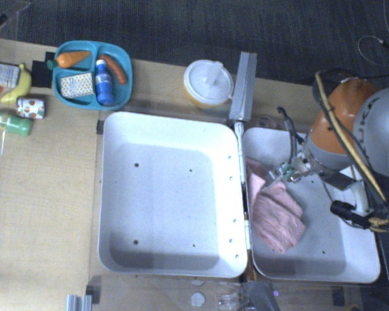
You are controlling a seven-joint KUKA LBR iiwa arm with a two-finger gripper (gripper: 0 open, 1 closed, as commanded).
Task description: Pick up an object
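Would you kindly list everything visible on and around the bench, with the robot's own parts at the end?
cloth: 1, pink, crumpled in the right bin
right bin: 1, white, under the arm
left bin: 1, white, beside the right bin
lidded cup: 1, white and yellow, behind the bins
divided tray: 1, blue, back left, holding toy food
banana: 1, yellow, far left
small can: 1, patterned, far left
bottle: 1, green, far left
arm: 1, grey with orange band, from the right
gripper: 1, at the cloth's upper edge
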